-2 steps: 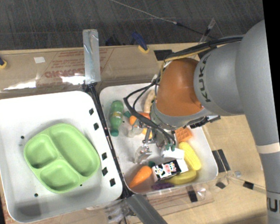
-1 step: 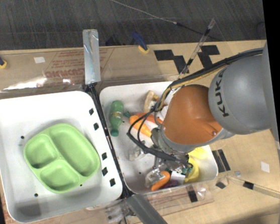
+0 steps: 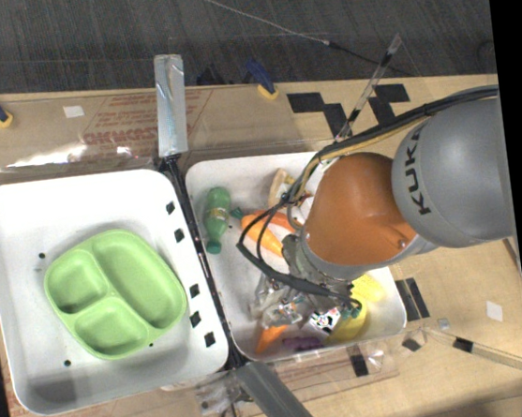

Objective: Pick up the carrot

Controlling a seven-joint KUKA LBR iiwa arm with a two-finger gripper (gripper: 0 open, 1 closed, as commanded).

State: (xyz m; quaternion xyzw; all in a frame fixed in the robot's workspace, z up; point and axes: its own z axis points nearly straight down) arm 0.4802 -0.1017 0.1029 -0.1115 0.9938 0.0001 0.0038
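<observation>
Two orange things lie in the right bin [image 3: 202, 177], and I cannot tell which is the carrot. An orange, tapered piece [image 3: 269, 340] rests by the front wall, partly hidden under the gripper. Another orange piece [image 3: 263, 222] shows behind black cables near the bin's middle. My gripper [image 3: 280, 302] reaches down low into the front part of this bin, just above the tapered piece. The grey arm and its orange band [image 3: 360, 209] cover most of the bin's right half.
A green bottle [image 3: 215, 214] lies along the right bin's left wall. A yellow thing [image 3: 364, 305] and a purple thing [image 3: 302, 343] sit at the front, and a beige thing [image 3: 280, 183] at the back. The left bin [image 3: 2, 216] holds a green divided plate [image 3: 115, 291].
</observation>
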